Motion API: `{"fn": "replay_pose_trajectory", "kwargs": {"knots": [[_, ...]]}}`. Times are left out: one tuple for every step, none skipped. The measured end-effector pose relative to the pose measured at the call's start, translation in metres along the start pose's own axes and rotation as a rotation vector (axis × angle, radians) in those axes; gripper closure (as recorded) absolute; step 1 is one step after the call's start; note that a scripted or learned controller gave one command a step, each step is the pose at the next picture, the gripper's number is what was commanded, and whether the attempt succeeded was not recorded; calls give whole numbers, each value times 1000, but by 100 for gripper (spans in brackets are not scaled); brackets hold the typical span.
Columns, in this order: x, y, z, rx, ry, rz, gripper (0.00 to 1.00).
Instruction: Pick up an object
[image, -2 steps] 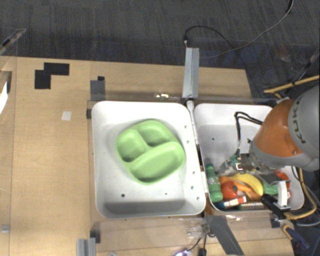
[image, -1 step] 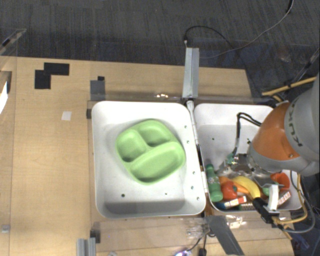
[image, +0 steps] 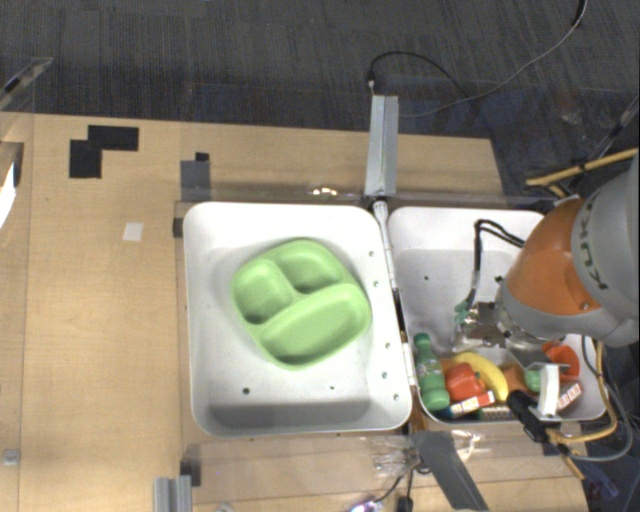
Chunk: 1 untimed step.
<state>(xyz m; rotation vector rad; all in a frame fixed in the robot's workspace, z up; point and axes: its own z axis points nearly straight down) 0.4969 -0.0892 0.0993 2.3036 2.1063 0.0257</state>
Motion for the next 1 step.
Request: {"fn": "replay_pose_trajectory", "kwargs": {"knots": [[0, 0, 0, 1, 0, 0, 0]]}}
